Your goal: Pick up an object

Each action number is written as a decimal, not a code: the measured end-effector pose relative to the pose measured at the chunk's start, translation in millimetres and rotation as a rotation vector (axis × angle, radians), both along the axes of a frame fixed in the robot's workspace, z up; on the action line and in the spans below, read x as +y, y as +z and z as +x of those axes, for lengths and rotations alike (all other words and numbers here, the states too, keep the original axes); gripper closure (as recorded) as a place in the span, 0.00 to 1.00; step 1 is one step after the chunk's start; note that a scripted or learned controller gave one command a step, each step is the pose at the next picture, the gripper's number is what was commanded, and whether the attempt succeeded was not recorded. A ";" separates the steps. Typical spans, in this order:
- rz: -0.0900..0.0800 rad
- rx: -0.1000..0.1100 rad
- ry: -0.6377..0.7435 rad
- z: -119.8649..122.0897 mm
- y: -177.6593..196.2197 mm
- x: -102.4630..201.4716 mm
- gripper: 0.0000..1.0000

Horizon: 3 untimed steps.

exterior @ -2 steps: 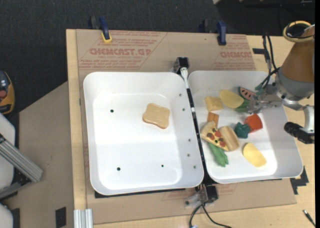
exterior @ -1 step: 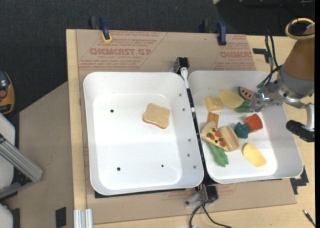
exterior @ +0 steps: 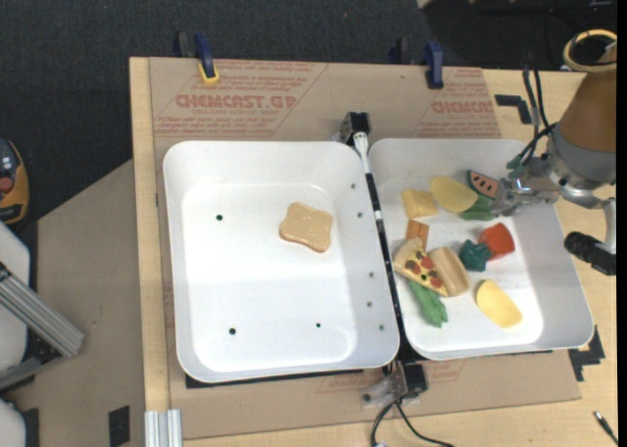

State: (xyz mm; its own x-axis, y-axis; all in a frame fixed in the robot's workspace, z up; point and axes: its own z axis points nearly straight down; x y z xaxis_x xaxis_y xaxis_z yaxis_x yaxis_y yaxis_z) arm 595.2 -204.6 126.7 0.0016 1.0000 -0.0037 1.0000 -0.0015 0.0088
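My gripper (exterior: 509, 192) reaches in from the right and hangs low over the far right part of the right bin (exterior: 558, 332). It is right next to a watermelon slice (exterior: 481, 181) and a green piece (exterior: 479, 209). Close by lie a yellow oval piece (exterior: 453, 193), a yellow cheese block (exterior: 418, 203), a red pepper (exterior: 498, 238) and a teal piece (exterior: 474, 255). Whether anything is in the gripper's grasp is hidden by its own body.
Nearer the front of the right bin lie a pizza slice (exterior: 419, 266), a tan bread piece (exterior: 452, 270), a green bean (exterior: 431, 306) and a yellow lemon (exterior: 498, 304). A toast slice (exterior: 307, 227) lies alone in the left bin (exterior: 196, 269). A ridge divides the bins.
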 end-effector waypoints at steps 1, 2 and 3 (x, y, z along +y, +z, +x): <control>-0.001 -0.003 -0.001 0.5 10.3 -0.1 1.00; -0.002 -0.006 0.000 1.1 20.6 -0.1 1.00; 0.000 0.002 0.003 -99.9 -33.9 5.4 1.00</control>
State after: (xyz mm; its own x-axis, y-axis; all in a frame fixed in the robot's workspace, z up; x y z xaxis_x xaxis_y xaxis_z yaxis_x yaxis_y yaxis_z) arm 495.3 -199.3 92.9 -0.0014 1.0000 -0.0037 1.0000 0.0014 0.0064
